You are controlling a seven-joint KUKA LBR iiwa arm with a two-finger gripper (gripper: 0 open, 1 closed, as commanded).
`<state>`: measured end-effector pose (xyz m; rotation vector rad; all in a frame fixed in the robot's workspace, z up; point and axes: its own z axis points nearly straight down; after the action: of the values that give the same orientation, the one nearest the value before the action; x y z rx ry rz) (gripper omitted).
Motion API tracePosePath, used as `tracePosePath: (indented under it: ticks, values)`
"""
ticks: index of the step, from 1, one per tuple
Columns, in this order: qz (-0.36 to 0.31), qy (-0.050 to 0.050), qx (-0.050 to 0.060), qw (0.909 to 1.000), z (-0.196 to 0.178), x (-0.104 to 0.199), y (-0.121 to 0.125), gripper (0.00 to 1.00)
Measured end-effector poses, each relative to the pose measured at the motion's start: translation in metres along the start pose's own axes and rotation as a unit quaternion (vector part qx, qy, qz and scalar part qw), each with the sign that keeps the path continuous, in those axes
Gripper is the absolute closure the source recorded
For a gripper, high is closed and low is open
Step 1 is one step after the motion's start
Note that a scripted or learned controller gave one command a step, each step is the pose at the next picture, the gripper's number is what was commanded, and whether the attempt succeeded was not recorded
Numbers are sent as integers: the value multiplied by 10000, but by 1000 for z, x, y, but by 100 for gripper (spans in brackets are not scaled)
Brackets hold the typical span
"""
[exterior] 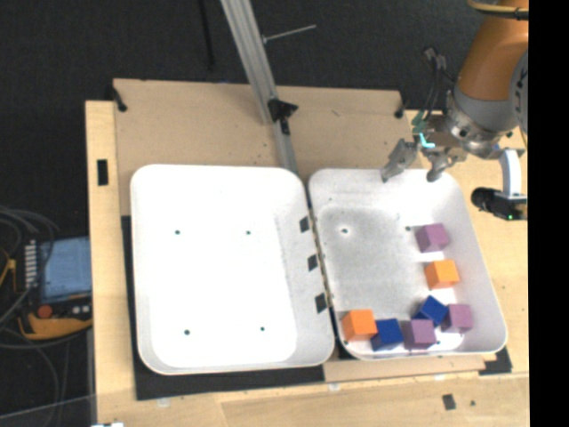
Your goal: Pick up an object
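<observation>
My gripper (415, 164) hangs open over the far rim of the right bin (373, 238), with nothing between its fingers. Several small cubes lie in that bin. A purple cube (432, 237) sits near the right wall, and an orange cube (442, 273) is just below it. Along the near edge lie an orange cube (359, 324), a blue cube (387, 334), a purple cube (419, 332), a blue cube (433, 310) and a purple cube (460, 317). The gripper is well above and behind all of them.
The left bin (222, 265) sits beside the right one. A slanted metal pole (253, 56) rises behind the bins. A blue device and cables (53, 278) lie off the bench's left edge.
</observation>
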<state>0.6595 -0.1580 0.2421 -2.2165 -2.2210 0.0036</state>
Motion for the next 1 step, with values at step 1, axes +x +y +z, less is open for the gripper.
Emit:
tracePosePath:
  ticks: [1]
  values:
    - [-10,-19,-20,10000,-3,-1,1,0]
